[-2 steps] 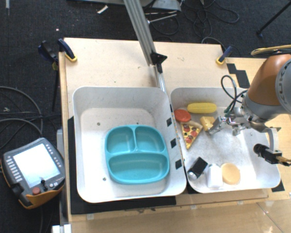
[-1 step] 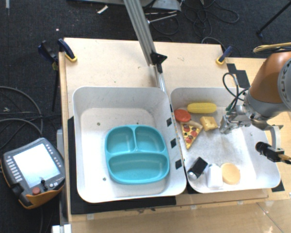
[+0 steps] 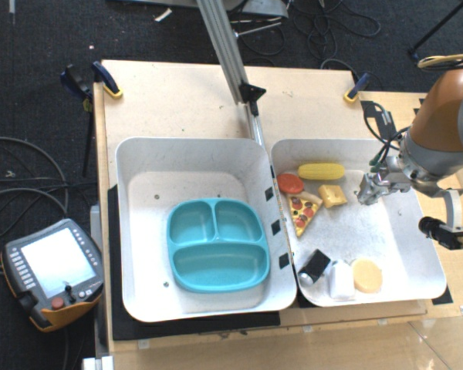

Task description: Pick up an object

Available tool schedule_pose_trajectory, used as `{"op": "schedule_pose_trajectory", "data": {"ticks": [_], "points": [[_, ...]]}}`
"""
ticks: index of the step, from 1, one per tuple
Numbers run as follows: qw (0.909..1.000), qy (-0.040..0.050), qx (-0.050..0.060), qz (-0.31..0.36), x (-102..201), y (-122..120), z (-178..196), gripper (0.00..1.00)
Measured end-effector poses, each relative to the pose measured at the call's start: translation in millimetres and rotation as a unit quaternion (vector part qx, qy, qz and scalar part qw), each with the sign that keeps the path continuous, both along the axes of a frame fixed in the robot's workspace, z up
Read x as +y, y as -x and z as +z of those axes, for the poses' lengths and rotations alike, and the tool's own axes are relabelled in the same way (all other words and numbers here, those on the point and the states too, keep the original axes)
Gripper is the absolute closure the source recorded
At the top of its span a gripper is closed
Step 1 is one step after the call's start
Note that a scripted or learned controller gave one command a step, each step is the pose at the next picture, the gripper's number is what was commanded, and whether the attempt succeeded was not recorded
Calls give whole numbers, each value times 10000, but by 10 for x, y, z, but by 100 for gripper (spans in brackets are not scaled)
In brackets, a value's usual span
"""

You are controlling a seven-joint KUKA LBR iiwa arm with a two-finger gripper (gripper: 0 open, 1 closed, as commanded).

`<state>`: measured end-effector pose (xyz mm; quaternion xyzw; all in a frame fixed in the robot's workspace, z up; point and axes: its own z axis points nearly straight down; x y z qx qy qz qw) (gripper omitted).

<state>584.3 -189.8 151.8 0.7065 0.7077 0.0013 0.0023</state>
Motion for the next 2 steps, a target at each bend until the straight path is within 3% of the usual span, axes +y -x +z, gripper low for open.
{"op": "schedule_pose_trajectory", "data": {"ticks": [2], "points": [[10000, 8, -14, 5, -54, -47, 1170, 100]]}}
